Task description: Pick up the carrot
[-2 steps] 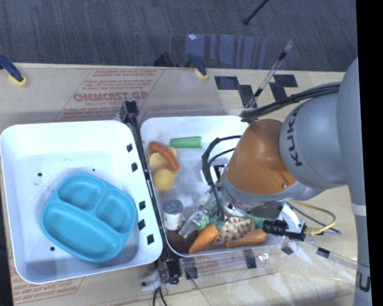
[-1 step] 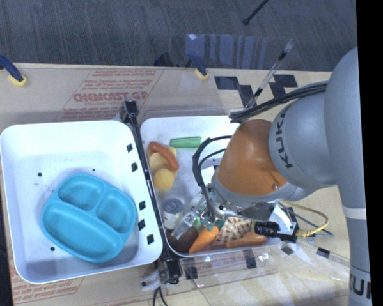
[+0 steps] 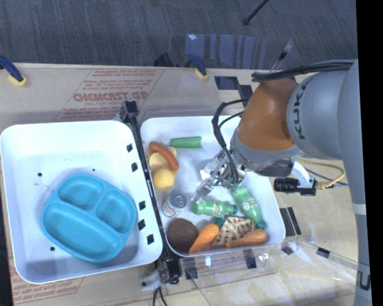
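The carrot (image 3: 204, 237) is orange and tapered. It lies at the front of the right bin (image 3: 271, 206), between a brown ball (image 3: 181, 233) and a waffle-like piece (image 3: 234, 228). My gripper (image 3: 208, 183) hangs over the middle of that bin, above and behind the carrot and apart from it. It is open with nothing between its fingers. One fingertip is close to a green bottle (image 3: 213, 207).
The right bin is crowded: a second green bottle (image 3: 247, 204), an orange sausage-like piece (image 3: 248, 239), a small metal can (image 3: 177, 200), a yellow lemon (image 3: 164, 178), a hot dog (image 3: 164, 154) and a green stick (image 3: 186, 142). The left bin (image 3: 24, 145) holds a blue divided plate (image 3: 87, 215).
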Robot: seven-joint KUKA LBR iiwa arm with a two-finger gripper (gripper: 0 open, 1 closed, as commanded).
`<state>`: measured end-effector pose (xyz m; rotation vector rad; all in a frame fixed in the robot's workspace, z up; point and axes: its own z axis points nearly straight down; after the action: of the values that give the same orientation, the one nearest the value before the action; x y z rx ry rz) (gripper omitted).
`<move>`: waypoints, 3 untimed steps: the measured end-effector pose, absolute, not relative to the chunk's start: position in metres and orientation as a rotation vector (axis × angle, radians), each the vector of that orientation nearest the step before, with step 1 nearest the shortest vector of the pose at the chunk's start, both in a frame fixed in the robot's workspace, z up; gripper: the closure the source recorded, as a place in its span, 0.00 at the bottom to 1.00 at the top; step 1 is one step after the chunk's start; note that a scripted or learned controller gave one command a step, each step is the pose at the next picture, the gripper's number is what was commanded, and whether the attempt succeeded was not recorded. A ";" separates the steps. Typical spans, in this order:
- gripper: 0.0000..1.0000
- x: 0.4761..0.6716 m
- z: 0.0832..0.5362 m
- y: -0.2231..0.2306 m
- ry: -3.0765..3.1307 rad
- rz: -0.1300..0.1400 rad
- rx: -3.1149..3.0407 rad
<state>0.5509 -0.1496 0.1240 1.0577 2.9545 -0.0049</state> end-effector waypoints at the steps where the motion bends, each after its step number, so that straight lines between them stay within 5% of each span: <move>1: 0.00 0.576 0.241 -0.199 2.947 -0.006 1.049; 2: 0.00 0.503 0.217 -0.161 3.034 -0.002 0.830; 3: 0.00 0.477 0.192 -0.079 3.140 -0.001 0.220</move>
<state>0.4770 -0.0789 0.1915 0.2201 3.1396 -0.0006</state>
